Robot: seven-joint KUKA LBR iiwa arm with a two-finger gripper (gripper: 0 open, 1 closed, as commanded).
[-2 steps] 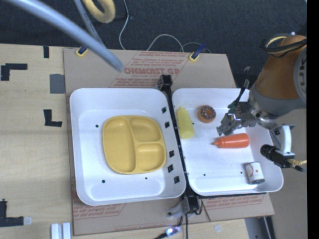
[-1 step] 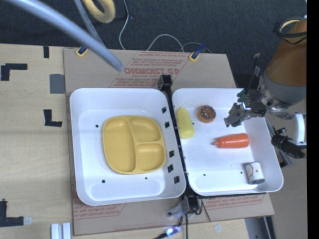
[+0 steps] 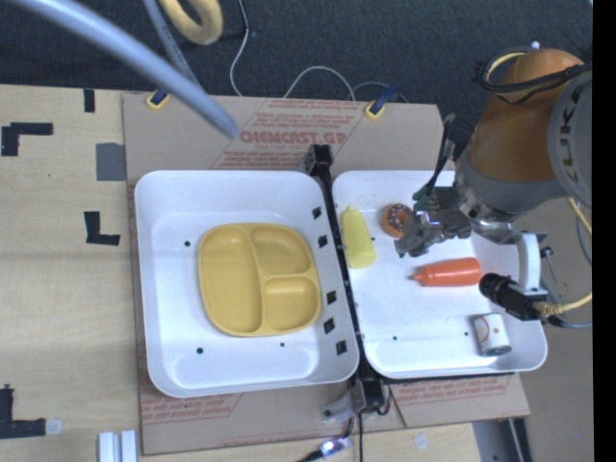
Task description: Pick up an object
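One orange carrot [image 3: 449,273], long axis left-right.

Yellow tray [image 3: 258,279] in left bin [image 3: 173,200]

Both white bins [image 3: 164,258] looked like smooth, faintly glossy plastic. The yellow divided plate [image 3: 258,279] in the left bin had a matt plastic surface. At right of centre, the orange carrot-shaped toy [image 3: 449,273] looked smooth and slightly shiny. The sheet [image 3: 289,138] under the bins appeared to be matt brown cardboard. The arm's orange band [image 3: 515,114], upper right, was glossy.
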